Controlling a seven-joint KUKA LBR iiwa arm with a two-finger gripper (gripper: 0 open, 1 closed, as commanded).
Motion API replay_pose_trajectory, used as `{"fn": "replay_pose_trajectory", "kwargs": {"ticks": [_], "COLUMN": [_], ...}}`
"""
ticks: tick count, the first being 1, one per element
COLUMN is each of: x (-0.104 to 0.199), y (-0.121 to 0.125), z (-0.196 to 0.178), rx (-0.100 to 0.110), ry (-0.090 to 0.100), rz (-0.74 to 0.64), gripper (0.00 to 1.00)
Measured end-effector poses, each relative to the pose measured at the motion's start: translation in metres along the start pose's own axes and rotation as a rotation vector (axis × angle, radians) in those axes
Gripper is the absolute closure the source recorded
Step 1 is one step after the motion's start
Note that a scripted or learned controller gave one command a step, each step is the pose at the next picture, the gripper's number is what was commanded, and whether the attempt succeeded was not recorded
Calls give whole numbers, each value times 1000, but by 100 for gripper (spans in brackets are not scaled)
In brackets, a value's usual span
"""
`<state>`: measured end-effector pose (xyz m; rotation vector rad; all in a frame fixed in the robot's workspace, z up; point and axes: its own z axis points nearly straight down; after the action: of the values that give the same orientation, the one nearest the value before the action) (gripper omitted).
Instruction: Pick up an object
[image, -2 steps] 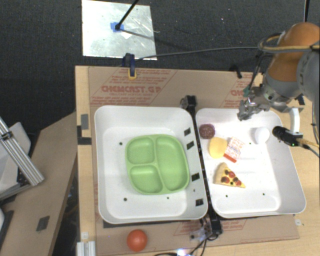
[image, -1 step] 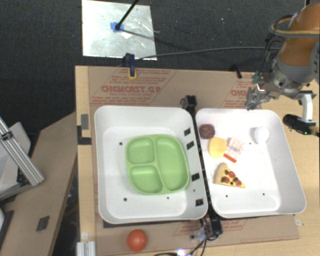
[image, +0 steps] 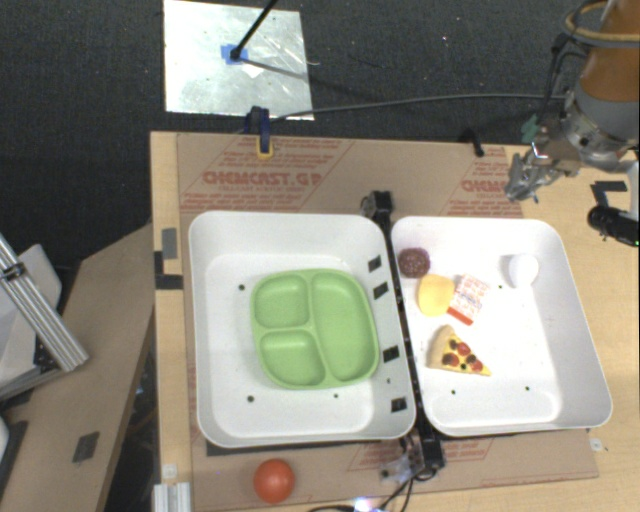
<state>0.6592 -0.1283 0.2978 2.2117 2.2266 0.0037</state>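
Right bin (image: 560, 395), centre-right of frame: pizza slice (image: 457, 354), yellow piece (image: 435, 294), dark red ball (image: 414, 262), packet (image: 470, 297), white object (image: 520, 269). Left bin (image: 215, 300): green tray (image: 314, 328). Gripper (image: 522, 186) upper right, above bin's far edge, nothing visibly held; opening cannot be told.

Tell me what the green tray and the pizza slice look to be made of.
Green tray: likely molded plastic, smooth with a matte sheen, uniform color, rounded compartments. Pizza slice: probably a plastic or rubber toy, with flat painted-looking toppings; its exact material is unclear.
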Motion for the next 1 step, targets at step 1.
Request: {"fn": "replay_pose_trajectory", "kwargs": {"ticks": [1], "x": [44], "y": [-18], "z": [11], "rx": [4], "ry": [1], "rz": [0], "gripper": [100]}}
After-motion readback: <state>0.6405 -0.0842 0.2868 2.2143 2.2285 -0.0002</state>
